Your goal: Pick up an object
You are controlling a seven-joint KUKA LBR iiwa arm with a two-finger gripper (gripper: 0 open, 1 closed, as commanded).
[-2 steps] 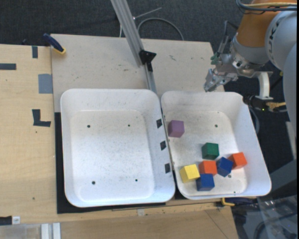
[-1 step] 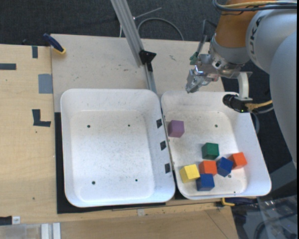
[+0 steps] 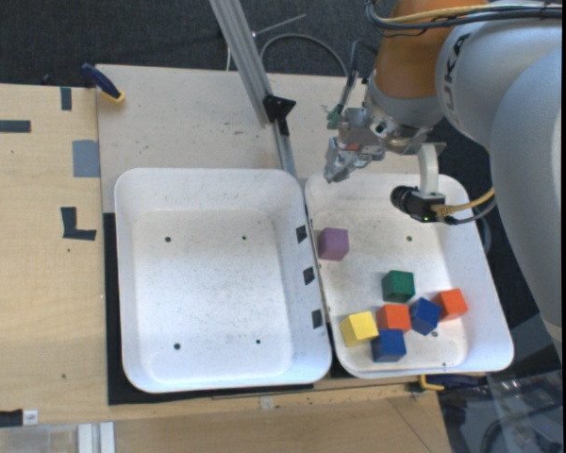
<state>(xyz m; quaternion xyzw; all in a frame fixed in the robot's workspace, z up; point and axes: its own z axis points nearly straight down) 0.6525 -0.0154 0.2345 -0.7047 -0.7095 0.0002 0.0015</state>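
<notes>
A blue and yellow clamp (image 3: pixel 102 81) lies at the far left corner of the pale board on the worktop (image 3: pixel 38 253), and grey tape patches (image 3: pixel 85 157) sit near the board's left edge. Just to the right of these, the left bin (image 3: pixel 137 206) has only dark specks and four small holes on its floor. A slanted metal rail (image 3: pixel 245 55) runs down from the top edge to the far end of the seam where the two bins meet.

The right bin (image 3: pixel 491 338) holds all the blocks. A purple cube (image 3: pixel 333 243) sits alone near the bin's left wall, about midway along it. Toward the near edge lies a cluster: a yellow cube (image 3: pixel 362 327) at its left, an orange-red cube (image 3: pixel 393 316) just beside it, a blue cube (image 3: pixel 390 345) nearest the front rim, a green cube (image 3: pixel 398 285) on the far side of the group, a second blue cube (image 3: pixel 424 315), and an orange cube (image 3: pixel 452 303) at the right end.

The claw (image 3: pixel 341 165) hangs over the far left corner of the right bin, beyond the purple cube and well apart from the cluster. Nothing is seen between its fingers, and whether they are spread or closed cannot be told. The grey arm (image 3: pixel 509 74) with its orange band reaches in from the right.
</notes>
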